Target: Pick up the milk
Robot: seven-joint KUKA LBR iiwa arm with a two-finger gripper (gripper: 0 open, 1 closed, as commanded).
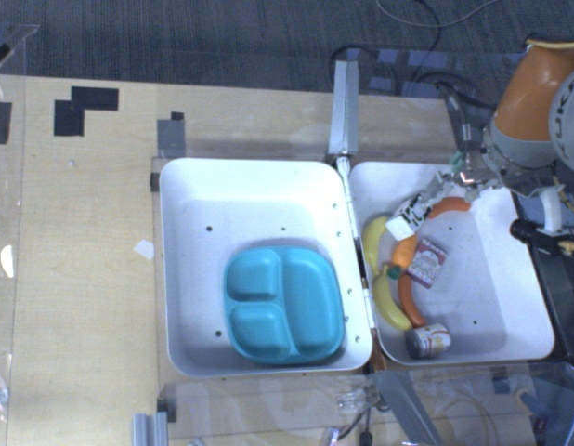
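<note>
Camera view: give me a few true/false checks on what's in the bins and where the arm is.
1. The blue divided plate lies in the left bin. True.
2. The banana lies in the left bin. False: it is in the right bin, along its left wall.
3. The can lies on its side near the right bin's front edge. True.
4. The milk carton sits on the blue plate. False: it is in the right bin, toward the back.
5. The arm is over the left bin. False: it is at the right bin's back right corner.

The wooden bench bears two white bins side by side.
</note>
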